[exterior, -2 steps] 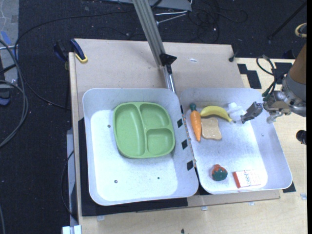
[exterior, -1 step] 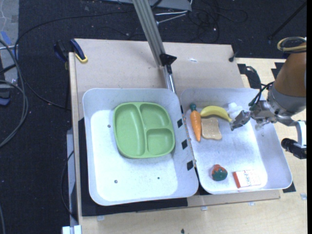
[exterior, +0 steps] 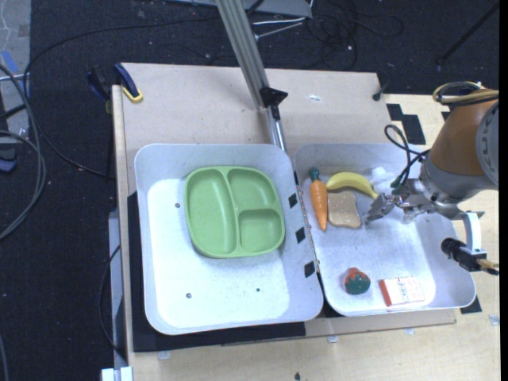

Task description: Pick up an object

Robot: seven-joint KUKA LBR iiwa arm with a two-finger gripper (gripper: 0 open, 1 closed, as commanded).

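1. Nearest the lens sits the left shallow white bin [exterior: 167, 292], carrying a green three-compartment plastic plate [exterior: 236, 210] in its upper half.
2. Over in the right shallow white bin [exterior: 413, 252], near the front edge, a small red-and-green round toy fruit [exterior: 357, 281] lies just beside a flat orange-and-white carton [exterior: 405, 290].
3. Further back, an orange toy carrot with a green top [exterior: 318, 199] runs along the bin's left side, a tan slice of toy bread [exterior: 344, 210] is touching it or very nearly so, and a yellow toy banana [exterior: 352, 182] curves just above the bread.
4. Reaching in from the right, the grey arm's two-finger gripper [exterior: 378, 208] hangs low at the bread's right edge, just below the banana's tip.
5. How wide that tool stands, I cannot tell: it's small and dark against the bin, and nothing is visibly held in it.
6. Likely target, by my reading, is the bread or the banana, both right beside the tool.
7. Risk one: the bread lies flat, so a closing grip could skid over it and come up bare.
8. Risk two: these three items crowd together, so a descent could nudge the bread into the carrot or catch the banana's end instead.
9. Risk three: a grip on the banana's tapering tip could let it swing and drop on the lift.
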